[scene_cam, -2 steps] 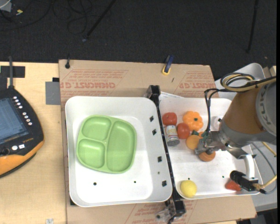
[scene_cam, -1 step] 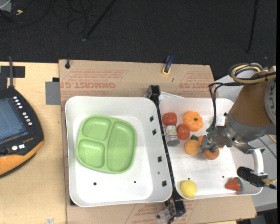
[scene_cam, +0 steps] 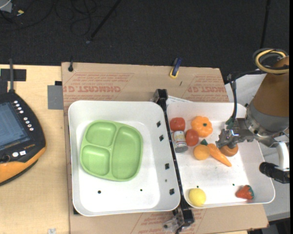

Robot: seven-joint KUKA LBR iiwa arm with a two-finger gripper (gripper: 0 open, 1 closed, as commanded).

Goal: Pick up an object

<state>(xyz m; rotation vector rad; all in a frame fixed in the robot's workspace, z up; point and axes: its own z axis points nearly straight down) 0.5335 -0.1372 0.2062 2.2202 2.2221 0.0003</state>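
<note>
You have two smooth white plastic bins (scene_cam: 83,189) on brown printed cardboard (scene_cam: 112,82); the green divided plate (scene_cam: 111,150) looks matt plastic, the small can (scene_cam: 179,141) metal.

Even, bright overhead light washes out the white bins (scene_cam: 78,130), shadows stay soft, and the picture is slightly grainy.

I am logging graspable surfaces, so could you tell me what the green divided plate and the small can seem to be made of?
Green divided plate: probably moulded plastic, with a smooth, soft sheen and rounded compartment walls.
Small can: looks like metal with a printed label and a pale, shiny top, though it may be a plastic toy; too small to tell.
</note>
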